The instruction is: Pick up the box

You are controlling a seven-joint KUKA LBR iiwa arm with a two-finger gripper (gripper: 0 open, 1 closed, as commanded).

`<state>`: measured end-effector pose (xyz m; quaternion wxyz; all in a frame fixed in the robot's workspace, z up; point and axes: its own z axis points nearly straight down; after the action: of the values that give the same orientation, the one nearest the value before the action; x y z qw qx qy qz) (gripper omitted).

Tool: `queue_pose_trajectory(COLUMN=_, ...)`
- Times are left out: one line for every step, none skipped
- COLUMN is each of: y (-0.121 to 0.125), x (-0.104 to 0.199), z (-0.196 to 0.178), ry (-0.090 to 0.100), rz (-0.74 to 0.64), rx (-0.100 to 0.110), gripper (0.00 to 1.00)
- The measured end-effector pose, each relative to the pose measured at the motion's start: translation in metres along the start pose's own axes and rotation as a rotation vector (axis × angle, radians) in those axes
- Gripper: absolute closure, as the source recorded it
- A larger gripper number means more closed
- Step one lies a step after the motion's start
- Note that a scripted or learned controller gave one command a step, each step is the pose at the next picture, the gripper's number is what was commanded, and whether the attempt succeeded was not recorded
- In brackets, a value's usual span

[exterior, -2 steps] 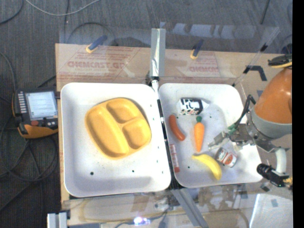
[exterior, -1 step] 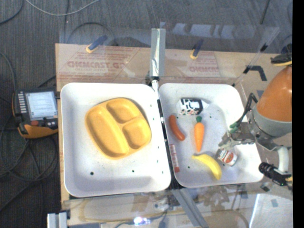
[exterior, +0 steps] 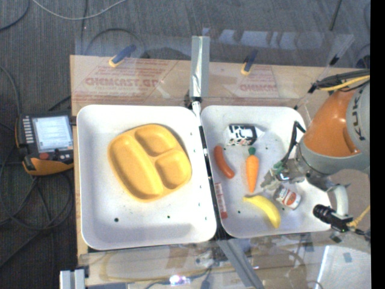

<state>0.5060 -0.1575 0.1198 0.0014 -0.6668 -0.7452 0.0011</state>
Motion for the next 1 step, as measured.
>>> queue_pose_trajectory(y=-0.0231, x=-0.0601, z=0.027, ry=-0.002, rz=-0.205, rx=-0.017, gripper=1.0)
